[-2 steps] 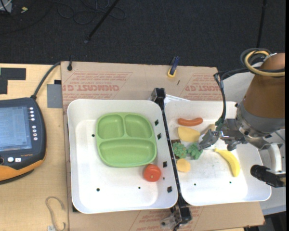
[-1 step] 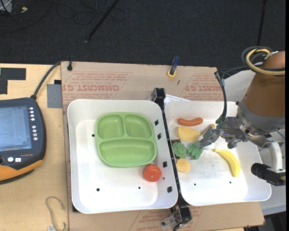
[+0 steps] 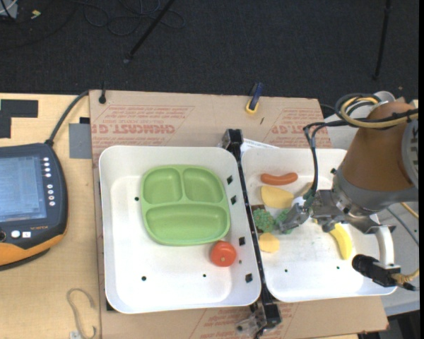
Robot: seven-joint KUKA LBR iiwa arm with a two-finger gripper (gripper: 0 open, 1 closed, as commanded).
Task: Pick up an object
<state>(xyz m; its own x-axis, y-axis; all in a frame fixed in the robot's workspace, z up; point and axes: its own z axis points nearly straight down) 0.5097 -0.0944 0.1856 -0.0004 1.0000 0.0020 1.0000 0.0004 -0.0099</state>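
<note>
The grey arm with its orange band reaches in from the right over the right-hand shallow white bin, and its claw sits low among the toys at that bin's left side, right by the green leafy plastic vegetable. Whether the claw has closed on anything I cannot tell. Nothing looks lifted, so I'd judge the pick not yet done. Close by lie a pale yellow wedge, an orange-red toy sausage farther back, a small yellow piece nearer, and a yellow toy banana to the right. The left white bin holds a green divided plastic plate and a red toy tomato. Both bins rest on a cardboard sheet on the desk, with a grey and orange control tablet at far left and dark carpet with cables behind
</note>
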